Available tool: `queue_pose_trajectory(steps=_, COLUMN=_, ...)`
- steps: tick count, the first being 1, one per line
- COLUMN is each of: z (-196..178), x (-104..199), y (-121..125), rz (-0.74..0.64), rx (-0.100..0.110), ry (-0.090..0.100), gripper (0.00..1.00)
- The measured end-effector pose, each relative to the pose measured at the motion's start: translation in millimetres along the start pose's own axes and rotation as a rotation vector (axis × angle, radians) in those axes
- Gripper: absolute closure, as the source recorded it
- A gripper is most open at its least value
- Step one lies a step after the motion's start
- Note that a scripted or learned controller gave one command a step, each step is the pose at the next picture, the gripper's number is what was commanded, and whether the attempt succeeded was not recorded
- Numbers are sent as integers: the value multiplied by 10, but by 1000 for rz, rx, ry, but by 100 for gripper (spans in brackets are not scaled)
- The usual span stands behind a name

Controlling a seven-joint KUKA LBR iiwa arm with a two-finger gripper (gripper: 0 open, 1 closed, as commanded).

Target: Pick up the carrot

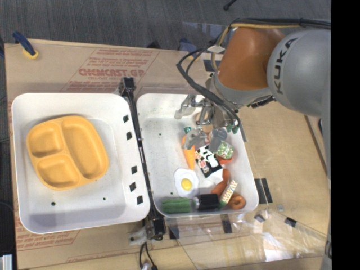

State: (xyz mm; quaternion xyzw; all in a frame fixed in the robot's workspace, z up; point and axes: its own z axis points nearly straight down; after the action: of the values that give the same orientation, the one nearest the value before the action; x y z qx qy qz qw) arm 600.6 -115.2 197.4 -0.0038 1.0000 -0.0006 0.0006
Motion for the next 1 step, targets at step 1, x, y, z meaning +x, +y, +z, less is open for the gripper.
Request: queue_pose_trajectory(steps=1, z=1065, x=191, y=-251, rz=-1, rx=-2, ry=1, gripper=0)
